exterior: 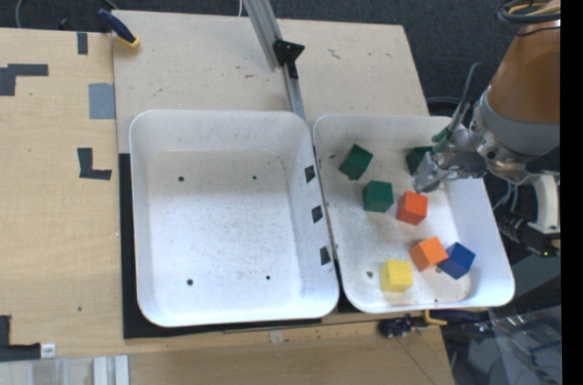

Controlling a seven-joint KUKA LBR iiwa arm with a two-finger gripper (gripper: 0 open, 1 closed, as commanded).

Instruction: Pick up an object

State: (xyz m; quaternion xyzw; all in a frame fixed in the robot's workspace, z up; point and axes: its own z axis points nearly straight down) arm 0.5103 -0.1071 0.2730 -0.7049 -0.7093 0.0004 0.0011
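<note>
Jaws (426, 181), their opening impossible to tell, hover just above an orange cube (412, 207) near the right bin's (487, 238) crowded far edge.

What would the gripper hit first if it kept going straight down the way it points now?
Probably the orange cube: the gripper points down-left into the right bin, and that cube sits just past its tip. Depth is unclear, so it could miss and land on the bin floor instead.
</note>
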